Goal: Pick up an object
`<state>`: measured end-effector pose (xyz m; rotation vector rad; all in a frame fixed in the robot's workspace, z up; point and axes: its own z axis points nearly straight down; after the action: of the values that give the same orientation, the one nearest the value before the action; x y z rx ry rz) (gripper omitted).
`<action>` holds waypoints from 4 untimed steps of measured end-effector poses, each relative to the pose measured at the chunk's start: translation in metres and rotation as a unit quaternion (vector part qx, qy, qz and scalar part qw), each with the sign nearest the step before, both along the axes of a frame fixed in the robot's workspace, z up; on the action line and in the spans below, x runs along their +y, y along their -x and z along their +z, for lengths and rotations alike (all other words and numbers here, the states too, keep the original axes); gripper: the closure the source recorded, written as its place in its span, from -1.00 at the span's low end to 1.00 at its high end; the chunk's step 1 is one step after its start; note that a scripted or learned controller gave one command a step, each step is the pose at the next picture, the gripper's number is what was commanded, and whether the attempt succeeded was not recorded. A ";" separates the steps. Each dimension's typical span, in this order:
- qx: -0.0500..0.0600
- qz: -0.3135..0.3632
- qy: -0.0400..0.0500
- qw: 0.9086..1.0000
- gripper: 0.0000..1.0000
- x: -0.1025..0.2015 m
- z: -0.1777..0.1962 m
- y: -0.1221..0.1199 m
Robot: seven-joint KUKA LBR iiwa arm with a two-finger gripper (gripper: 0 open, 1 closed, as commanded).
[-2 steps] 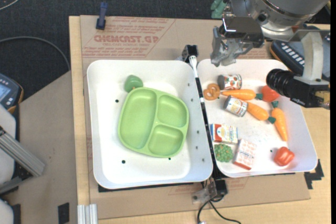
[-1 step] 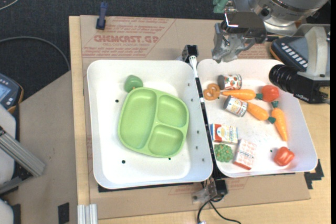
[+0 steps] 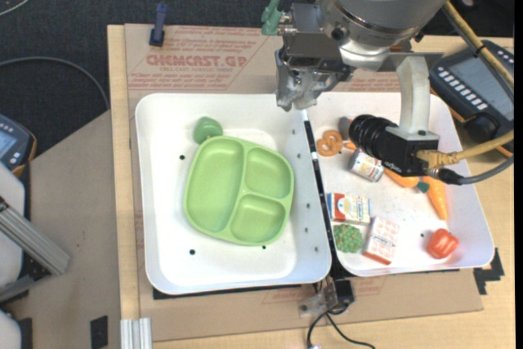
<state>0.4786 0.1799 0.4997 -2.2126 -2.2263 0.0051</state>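
Observation:
My gripper (image 3: 296, 98) hangs over the back of the bench, above the wall between the two bins, with nothing seen in it. The left bin (image 3: 159, 176) holds a light green divided plate (image 3: 239, 190) and a small green round object (image 3: 207, 127) at the plate's back left corner. In the right bin (image 3: 478, 212) lie a pretzel (image 3: 330, 143), a small can (image 3: 368, 167), an orange carrot (image 3: 437, 196), a red pepper (image 3: 442, 243), two small cartons (image 3: 351, 208) (image 3: 382, 239) and a green pea packet (image 3: 349, 238).
The bins rest on a brown cardboard sheet (image 3: 196, 57) with red print. A blue clip (image 3: 158, 24) stands at its back left edge. A dark keypad device (image 3: 474, 86) lies at the right beyond the bins. The arm's large body looms over the back right.

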 end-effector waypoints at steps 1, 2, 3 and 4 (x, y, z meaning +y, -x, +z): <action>0.001 -0.001 0.001 1.000 1.00 0.047 -0.046 0.000; 0.003 -0.005 0.003 1.000 1.00 0.044 -0.219 -0.055; 0.002 -0.002 0.001 1.000 1.00 0.045 -0.235 0.001; -0.001 -0.004 -0.001 1.000 1.00 0.045 -0.223 -0.002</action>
<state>0.4804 0.2249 0.2762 -2.2220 -2.2183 0.0008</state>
